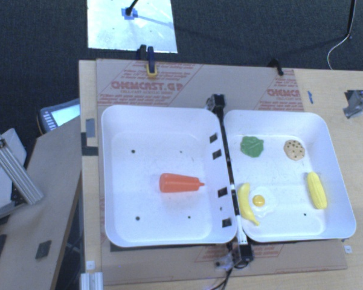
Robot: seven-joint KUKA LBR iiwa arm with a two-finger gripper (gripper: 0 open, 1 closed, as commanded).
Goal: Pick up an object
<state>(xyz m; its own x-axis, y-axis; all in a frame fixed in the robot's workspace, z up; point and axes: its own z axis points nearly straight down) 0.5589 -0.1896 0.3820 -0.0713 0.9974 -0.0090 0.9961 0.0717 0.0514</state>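
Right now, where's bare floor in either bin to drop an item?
Left bin: bare all around the lone carrot, widest along the far wall. Right bin: open centre patch between the green leaf, cookie, corn and egg. Crowded by the divider, where the banana touches the egg.

two bins [163,116], five toy foods [180,183]

camera: one, up high over the bench [326,89] | looks: down at a slant | how near: far enough to see both white bins [163,116] whole, side by side
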